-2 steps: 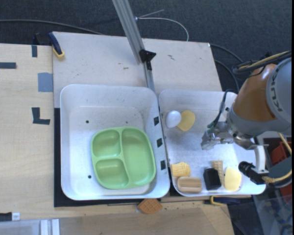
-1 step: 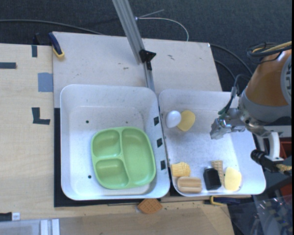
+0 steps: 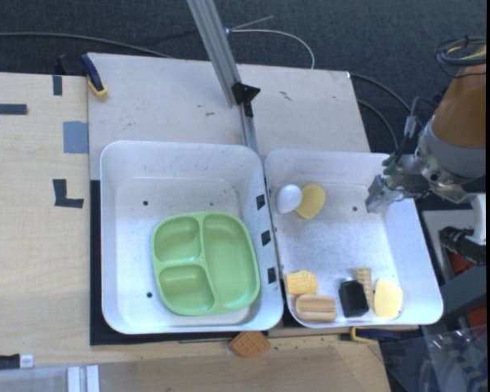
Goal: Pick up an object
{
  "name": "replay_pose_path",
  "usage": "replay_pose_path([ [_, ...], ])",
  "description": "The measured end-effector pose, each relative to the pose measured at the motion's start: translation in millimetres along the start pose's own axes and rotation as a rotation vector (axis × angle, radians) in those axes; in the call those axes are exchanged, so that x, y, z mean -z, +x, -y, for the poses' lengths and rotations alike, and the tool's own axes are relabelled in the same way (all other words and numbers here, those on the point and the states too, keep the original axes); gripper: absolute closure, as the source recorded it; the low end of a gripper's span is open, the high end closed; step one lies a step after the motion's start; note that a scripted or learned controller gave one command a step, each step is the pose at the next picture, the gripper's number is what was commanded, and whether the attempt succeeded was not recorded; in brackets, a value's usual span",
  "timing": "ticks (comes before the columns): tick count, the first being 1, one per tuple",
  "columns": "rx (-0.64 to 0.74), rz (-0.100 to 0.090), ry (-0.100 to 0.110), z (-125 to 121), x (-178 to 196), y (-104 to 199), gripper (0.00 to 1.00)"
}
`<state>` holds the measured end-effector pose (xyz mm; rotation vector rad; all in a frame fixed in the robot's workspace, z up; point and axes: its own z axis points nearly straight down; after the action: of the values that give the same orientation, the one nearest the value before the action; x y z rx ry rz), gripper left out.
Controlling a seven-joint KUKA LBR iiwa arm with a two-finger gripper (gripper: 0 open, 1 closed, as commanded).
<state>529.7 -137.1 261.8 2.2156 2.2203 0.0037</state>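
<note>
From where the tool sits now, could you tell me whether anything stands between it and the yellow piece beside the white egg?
Nothing visible does. The tool is at the right bin's upper right, and bare bin floor lies between it and the yellow piece. The white egg sits on the piece's far side.

I see the hand [image 3: 378,196] over the right bin's [image 3: 412,243] far right rim, nothing visibly between its fingers. In that bin a white egg [image 3: 288,197] touches a yellow piece [image 3: 312,202]; more toy foods cluster along its near edge. The left bin [image 3: 122,219] holds a green divided plate [image 3: 205,262].
</note>
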Motion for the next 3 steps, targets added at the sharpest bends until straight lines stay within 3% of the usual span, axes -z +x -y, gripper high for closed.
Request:
replay_pose_path([
  [3,0.005,-0.004,0.006,-64,-27,160,1.00],
])
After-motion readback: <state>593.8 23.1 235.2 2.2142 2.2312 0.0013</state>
